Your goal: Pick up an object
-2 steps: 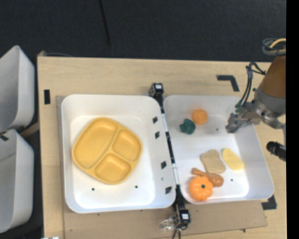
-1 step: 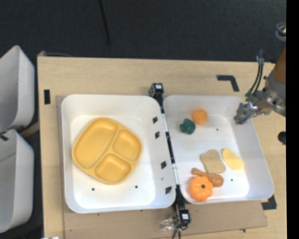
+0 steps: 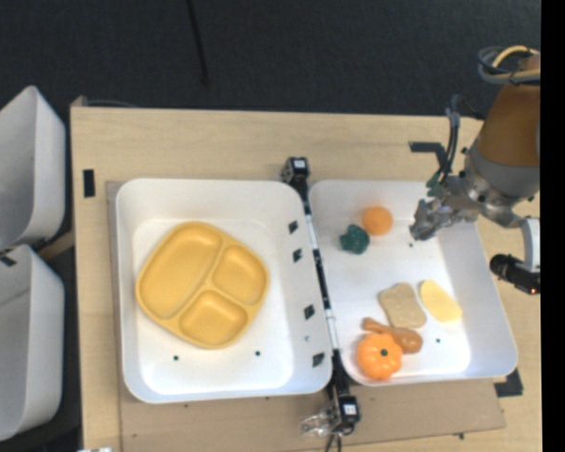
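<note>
1. Gripper (image 3: pixel 424 226) is shown low over the right bin (image 3: pixel 485 342), near its far right side; whether its fingers are apart or together cannot be told, and nothing is seen held.
2. Orange ball (image 3: pixel 378 219) is located just to the gripper's left in the picture, the nearest thing; it is round and smooth, with no long axis.
3. Green lump (image 3: pixel 355 240), knobbly, is set just beside the ball, further left.
4. Bread slice (image 3: pixel 401 305), yellow piece (image 3: pixel 440 300), sausage (image 3: pixel 394 332) and ribbed pumpkin (image 3: pixel 379 357) are grouped nearer the front.
5. Glossy yellow tray (image 3: pixel 201 283), three-part, is placed in the left bin (image 3: pixel 132 356).
</note>
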Motion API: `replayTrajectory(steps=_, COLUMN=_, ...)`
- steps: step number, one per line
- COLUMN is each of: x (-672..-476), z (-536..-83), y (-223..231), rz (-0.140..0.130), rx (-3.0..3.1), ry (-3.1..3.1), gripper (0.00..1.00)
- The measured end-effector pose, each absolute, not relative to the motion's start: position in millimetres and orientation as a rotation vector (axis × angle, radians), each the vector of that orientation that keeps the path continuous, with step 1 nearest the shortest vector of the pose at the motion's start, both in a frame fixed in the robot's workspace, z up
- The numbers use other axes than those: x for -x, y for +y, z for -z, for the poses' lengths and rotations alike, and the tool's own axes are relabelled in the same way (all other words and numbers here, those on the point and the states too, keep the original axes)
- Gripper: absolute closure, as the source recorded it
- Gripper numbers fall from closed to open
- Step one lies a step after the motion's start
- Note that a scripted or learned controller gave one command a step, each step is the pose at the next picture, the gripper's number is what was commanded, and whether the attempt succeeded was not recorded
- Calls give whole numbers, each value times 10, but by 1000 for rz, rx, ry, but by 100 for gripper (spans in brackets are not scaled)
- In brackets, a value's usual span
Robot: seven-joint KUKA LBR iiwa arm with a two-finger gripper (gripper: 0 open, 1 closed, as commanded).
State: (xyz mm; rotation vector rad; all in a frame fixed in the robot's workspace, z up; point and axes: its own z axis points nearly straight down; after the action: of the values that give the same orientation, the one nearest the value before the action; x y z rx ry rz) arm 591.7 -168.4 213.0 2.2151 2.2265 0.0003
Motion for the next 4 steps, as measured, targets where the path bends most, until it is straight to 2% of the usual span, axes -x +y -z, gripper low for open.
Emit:
replayTrajectory(steps=1, x=-5777, z=-2269, y=-1199, rz=-5, rx=-2214, ry=2228, gripper=100)
replayTrajectory(steps=3, x=-5626, z=-2487, y=-223, rz=-4, rx=-2215, ry=2231, gripper=100)
replayTrajectory(steps=4, x=-5550, z=-2370, y=250, rz=0, rx=-2216, ry=2227, gripper=100)
